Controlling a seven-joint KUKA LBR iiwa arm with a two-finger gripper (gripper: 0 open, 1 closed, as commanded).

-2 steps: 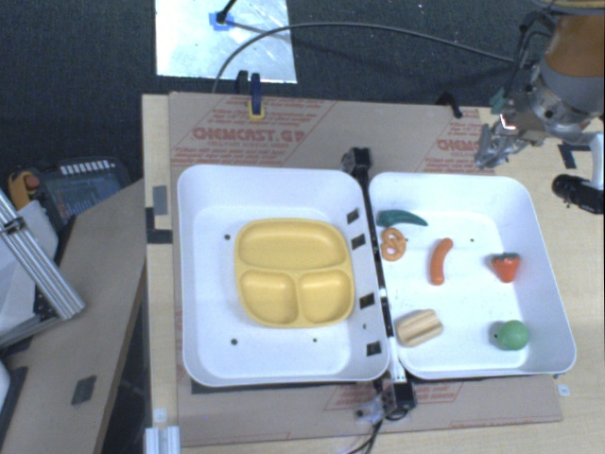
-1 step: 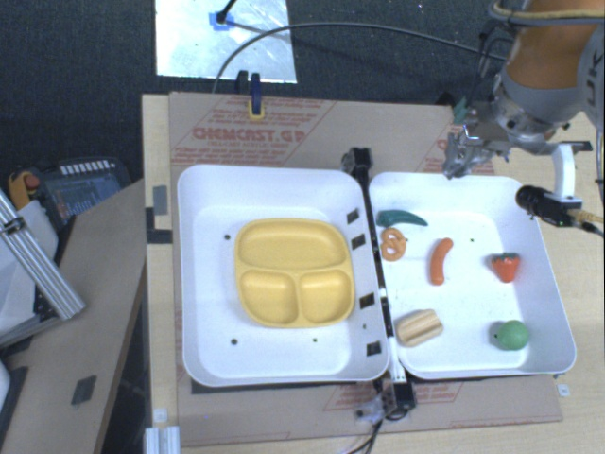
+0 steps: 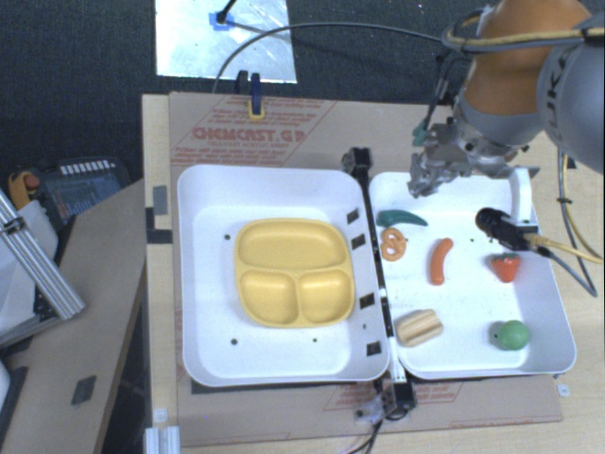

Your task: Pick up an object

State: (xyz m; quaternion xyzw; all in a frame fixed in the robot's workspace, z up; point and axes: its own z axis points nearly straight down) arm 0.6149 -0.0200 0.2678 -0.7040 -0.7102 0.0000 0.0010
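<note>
Closest to the camera are the tan bread roll (image 3: 419, 326) and the round green fruit (image 3: 511, 335). Both sit along the near side of the right bin (image 3: 473, 296), the roll by its near-left corner as the view shows it, the fruit toward the near-right one.

Further back in the same bin there's an orange-red sausage (image 3: 439, 260) lying roughly in the middle, pointing front to back. A small pretzel (image 3: 393, 244) sits just left of it, close to where the two bins meet, and a dark green pepper (image 3: 402, 218) lies just behind the pretzel. Over on the right side is a red piece (image 3: 506, 268) — strawberry or little pepper, too small to call. All of them lie on the bin floor.

The gripper (image 3: 423, 183) hangs over the far-left part of that right bin, with the arm coming in from the right. Honestly can't tell from this angle whether it's open or closed.

The green pepper is the nearest thing to it — just toward the camera from the tip and a touch to the left, but apart from it. The pretzel comes next, then the sausage. The roll and the green fruit are well apart from it.

The left bin (image 3: 203, 253) holds a yellow divided plate (image 3: 291, 270) with three compartments, sitting about in the middle.
</note>
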